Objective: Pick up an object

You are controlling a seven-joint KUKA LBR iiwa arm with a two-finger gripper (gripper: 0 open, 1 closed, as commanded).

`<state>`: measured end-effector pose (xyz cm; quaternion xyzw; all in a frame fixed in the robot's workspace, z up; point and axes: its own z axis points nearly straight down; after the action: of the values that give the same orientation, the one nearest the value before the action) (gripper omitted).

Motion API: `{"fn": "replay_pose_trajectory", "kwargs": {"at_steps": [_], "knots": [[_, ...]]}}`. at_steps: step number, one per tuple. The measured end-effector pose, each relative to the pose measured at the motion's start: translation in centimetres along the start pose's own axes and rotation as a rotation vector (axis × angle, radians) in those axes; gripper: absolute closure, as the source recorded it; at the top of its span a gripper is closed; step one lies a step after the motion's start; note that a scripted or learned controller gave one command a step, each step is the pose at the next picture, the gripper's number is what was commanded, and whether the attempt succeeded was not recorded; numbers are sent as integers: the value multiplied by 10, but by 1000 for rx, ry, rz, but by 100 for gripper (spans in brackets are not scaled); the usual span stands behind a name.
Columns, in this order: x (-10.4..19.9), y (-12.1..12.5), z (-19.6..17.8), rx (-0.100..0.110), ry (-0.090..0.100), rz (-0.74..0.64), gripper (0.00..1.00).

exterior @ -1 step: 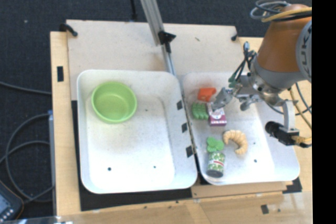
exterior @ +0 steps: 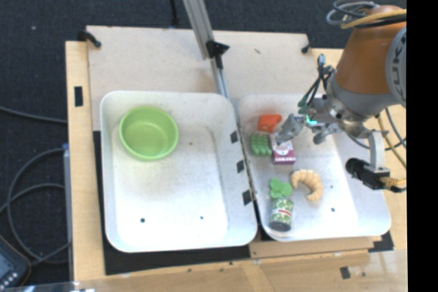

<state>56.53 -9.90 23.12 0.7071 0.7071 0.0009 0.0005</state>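
While hand [exterior: 286,135] hovers, croissant [exterior: 307,184] lies diagonal

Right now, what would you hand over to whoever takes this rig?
Gripper: low in the right bin, just above the small purple-and-white box; no object seen between its fingers.
Right bin: orange piece, green piece, croissant, small can with a green piece by its top.
Left bin: green bowl.
Done: nothing lifted yet.
Left: grasp and raise one object.
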Motion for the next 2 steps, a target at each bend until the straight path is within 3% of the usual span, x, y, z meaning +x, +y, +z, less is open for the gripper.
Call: {"fn": "replay_pose_trajectory", "kwargs": {"at_steps": [2], "knots": [[-7,6,115,6,-2,2,0]]}}
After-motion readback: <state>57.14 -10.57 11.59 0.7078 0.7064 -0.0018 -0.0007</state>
